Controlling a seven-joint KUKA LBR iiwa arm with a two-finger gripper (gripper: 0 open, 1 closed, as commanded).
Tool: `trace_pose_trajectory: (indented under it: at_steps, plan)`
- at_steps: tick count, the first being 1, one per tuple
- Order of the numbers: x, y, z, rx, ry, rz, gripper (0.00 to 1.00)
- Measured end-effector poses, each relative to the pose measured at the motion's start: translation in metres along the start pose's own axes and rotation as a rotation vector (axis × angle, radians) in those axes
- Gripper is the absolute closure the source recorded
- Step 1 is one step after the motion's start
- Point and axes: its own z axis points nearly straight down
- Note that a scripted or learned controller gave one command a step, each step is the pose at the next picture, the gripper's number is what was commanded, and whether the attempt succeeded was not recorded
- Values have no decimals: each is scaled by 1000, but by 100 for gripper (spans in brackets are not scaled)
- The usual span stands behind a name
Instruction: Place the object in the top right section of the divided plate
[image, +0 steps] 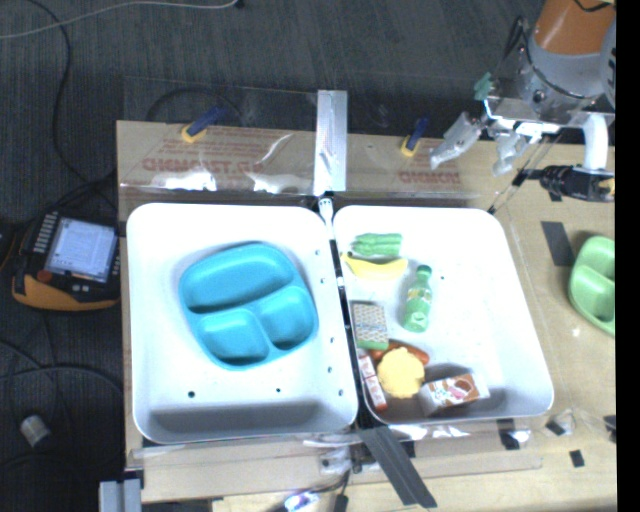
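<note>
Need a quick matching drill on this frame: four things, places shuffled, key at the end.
Things:
1. blue divided plate
2. green bottle
3. gripper
4. yellow round toy

Places:
A. above the bench, beyond the right bin's far edge
B. near front of right bin
C. left bin
D. middle of right bin

Pairs: 1-C, 2-D, 3-A, 4-B
</note>
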Motion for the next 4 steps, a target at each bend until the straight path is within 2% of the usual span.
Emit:
trace_pose_trajectory:
  at_steps: [4]
  plan:
    - [0, 0, 0, 0, 0, 0, 0]
